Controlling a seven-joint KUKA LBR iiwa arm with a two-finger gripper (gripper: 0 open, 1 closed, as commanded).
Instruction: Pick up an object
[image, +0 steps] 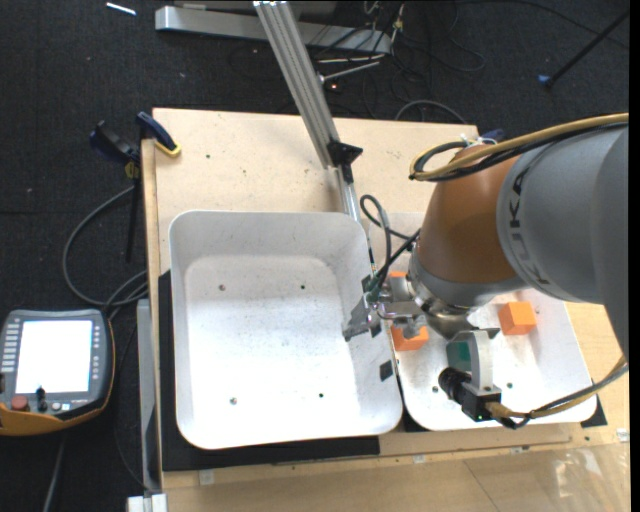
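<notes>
the jaws (392, 318) hang low over the right bin (545, 385), and i cannot tell whether they grip anything. an orange block (409, 337) sits just beneath them, another orange block (517, 318) well off. likely the grasp step; next calls for a straight lift.

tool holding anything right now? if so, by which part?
Cannot tell. The tool sits low over the seam between the two bins, mostly hidden under the wrist. An orange block lies right beside it in the right bin, but no grip on it is visible.
</notes>
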